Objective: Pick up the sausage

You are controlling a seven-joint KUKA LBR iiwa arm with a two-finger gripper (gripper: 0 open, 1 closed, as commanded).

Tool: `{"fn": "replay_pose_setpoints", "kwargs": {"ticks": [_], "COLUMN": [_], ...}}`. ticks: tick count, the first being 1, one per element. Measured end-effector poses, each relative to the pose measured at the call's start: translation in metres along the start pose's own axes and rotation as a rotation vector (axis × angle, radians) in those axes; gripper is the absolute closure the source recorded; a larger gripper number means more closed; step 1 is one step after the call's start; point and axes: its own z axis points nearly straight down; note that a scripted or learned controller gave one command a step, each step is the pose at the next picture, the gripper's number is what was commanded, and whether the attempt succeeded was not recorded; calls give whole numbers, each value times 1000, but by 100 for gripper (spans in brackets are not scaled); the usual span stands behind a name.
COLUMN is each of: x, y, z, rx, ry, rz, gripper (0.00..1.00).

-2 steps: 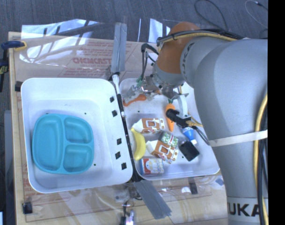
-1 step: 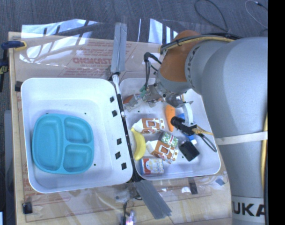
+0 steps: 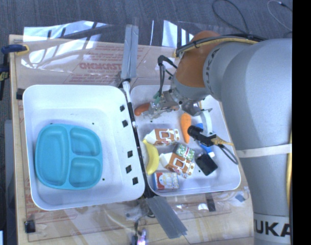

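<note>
The sausage (image 3: 142,108), a short brown-orange piece, lies at the far left corner of the right bin (image 3: 226,180), close to the divider. My gripper (image 3: 157,106) is low in that bin, just right of the sausage and touching or nearly touching its right end. The grey arm with its orange band (image 3: 193,65) comes in from the right and hides the bin's far right part.
An orange carrot (image 3: 186,127), a yellow banana (image 3: 152,157), several small printed cartons (image 3: 167,136) and black and blue items (image 3: 205,163) crowd the right bin. A blue divided plate (image 3: 68,156) lies in the left bin (image 3: 38,98).
</note>
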Motion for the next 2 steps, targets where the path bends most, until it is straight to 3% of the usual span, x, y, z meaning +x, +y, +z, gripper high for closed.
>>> {"fn": "replay_pose_setpoints", "kwargs": {"ticks": [1, 2], "x": [0, 0], "y": [0, 0], "z": [0, 0], "rx": [0, 0], "ry": [0, 0], "rz": [0, 0], "gripper": [0, 0]}}
